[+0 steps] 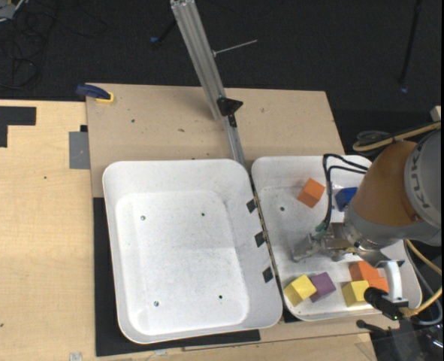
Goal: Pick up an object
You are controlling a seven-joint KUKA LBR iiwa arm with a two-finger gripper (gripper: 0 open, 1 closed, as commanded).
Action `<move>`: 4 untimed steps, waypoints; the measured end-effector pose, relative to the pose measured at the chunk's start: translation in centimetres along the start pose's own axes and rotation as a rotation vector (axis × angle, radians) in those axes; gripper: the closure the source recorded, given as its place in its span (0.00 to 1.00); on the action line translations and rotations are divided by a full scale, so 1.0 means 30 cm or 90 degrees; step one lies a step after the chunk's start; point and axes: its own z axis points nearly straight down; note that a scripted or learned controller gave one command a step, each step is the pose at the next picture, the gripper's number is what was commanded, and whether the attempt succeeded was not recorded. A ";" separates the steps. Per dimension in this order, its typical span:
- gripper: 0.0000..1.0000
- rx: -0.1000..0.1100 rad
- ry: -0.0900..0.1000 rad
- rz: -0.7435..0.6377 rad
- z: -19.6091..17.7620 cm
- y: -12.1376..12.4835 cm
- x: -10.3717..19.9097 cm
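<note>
In the right bin point(282, 173) lie several small blocks. An orange cube point(310, 192) sits toward the back, with a blue piece point(346, 196) just right of it, partly behind the arm. Near the front edge are a yellow cube point(300, 289), a purple cube point(323, 283), a second yellow cube point(354, 292) and an orange block point(370, 273). My gripper point(309, 248) hangs low over the bin's middle floor, below the orange cube and above the yellow and purple cubes. I see no block in it.
The left bin point(120, 183) lies beside the right one, split from it by a rim with black clips point(259, 239). A slanted metal rail point(203, 55) rises behind the bins. The arm's orange band point(383, 190) covers the right bin's right side.
</note>
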 end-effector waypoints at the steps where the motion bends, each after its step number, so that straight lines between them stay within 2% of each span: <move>1: 1.00 0.001 0.001 0.004 -0.034 -0.002 -0.004; 2: 1.00 -0.003 -0.001 -0.002 -0.184 0.009 0.018; 3: 1.00 -0.004 -0.002 -0.001 -0.366 0.012 -0.021; 4: 1.00 -0.002 -0.002 -0.002 -0.433 0.013 -0.025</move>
